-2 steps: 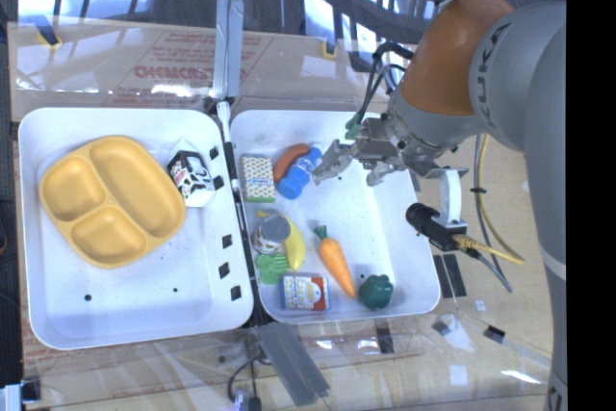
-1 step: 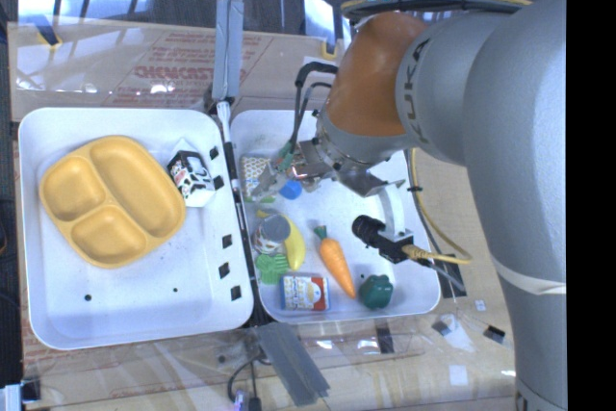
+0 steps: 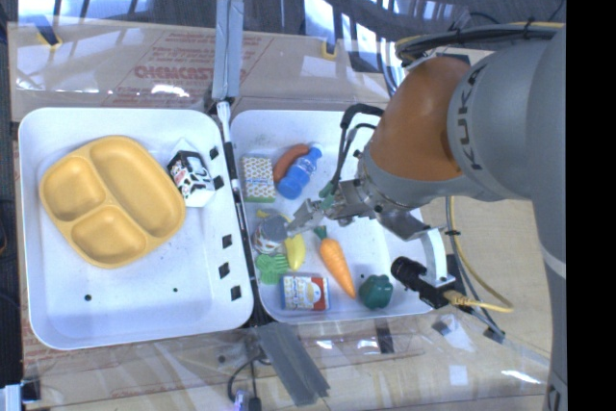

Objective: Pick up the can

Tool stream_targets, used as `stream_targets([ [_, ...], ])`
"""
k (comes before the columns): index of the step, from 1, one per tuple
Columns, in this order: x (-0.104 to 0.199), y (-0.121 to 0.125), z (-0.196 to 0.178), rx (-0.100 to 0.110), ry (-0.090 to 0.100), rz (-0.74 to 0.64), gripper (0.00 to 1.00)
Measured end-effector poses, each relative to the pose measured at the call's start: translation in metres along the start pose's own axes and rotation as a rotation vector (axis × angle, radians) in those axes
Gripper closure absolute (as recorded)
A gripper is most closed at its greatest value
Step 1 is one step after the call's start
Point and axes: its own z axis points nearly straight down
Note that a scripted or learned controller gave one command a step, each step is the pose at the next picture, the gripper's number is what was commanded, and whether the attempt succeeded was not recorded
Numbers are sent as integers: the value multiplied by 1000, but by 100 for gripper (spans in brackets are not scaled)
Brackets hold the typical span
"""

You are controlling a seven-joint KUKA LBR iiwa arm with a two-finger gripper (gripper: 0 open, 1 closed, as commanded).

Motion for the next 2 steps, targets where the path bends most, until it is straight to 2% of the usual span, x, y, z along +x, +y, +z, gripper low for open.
stream_targets([
  [1, -25, 60, -6, -3, -2, -289, 0],
  [2, 39, 21, 0, 2, 0, -39, 0],
])
